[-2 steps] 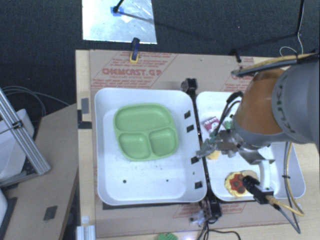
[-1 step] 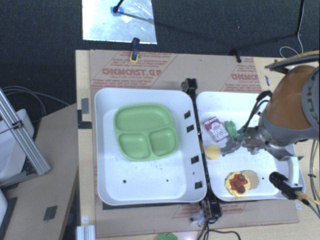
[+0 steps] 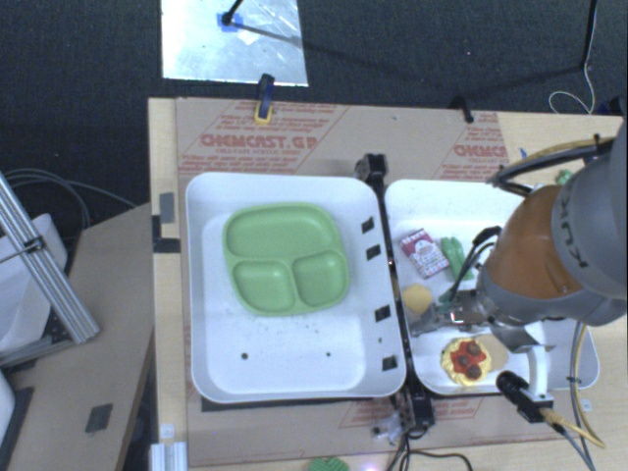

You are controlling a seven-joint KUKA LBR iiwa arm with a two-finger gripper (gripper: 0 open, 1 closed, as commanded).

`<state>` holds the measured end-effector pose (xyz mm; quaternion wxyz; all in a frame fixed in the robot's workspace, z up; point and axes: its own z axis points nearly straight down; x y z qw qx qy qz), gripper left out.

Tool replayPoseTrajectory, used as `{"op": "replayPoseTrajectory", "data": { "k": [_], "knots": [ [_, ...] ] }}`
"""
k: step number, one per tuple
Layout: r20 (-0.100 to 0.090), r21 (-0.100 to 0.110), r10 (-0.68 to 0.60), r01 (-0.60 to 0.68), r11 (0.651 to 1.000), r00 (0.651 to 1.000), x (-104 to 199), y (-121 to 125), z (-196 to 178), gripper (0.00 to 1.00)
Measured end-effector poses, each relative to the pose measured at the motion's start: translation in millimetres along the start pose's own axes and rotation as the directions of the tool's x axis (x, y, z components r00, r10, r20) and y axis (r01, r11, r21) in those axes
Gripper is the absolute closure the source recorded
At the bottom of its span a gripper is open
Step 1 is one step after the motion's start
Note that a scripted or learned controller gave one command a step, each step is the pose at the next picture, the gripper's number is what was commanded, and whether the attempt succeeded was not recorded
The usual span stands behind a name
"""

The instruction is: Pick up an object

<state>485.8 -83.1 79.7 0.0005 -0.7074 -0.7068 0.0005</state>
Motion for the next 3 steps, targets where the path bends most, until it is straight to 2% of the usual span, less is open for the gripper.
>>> {"op": "replayPoseTrajectory", "data": {
  "k": [1,2,3],
  "knots": [
    [0.001,-0.003,-0.001,0.001,1.000,1.000,-15,1,-5,0.00],
    [-0.001,-0.002,-0.006,0.006,1.000,1.000,-6,1,-4,0.00],
    [0.001,-0.006,-0.006,0.006,1.000,1.000,-7,2,-16,1.00]
  ]
}}
